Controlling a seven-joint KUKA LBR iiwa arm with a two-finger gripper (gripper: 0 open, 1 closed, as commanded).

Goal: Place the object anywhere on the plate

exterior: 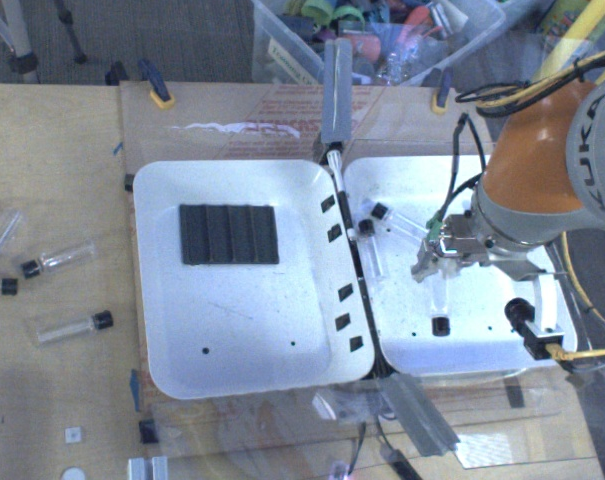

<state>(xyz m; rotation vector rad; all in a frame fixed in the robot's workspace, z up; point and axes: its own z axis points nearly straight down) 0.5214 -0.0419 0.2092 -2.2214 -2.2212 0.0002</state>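
Note:
The plate (229,234) is a black ridged rectangle lying flat in the upper left of the left bin (162,368). Three clear vials with black caps lie in the right bin (482,353). One vial (440,308) lies lengthwise in the middle, cap toward the front. Two other vials (394,222) (370,250) lie near the bin's left wall. My gripper (429,261) hovers low over the right bin, just above and behind the middle vial. The wrist body hides whether it touches that vial.
A grey bar (336,98) and a row of black clips (344,293) run along the divider between the bins. A black fitting (522,315) sits at the right bin's right side. Loose vials (70,325) lie on the bench to the left. A tote of coloured items (382,13) stands behind.

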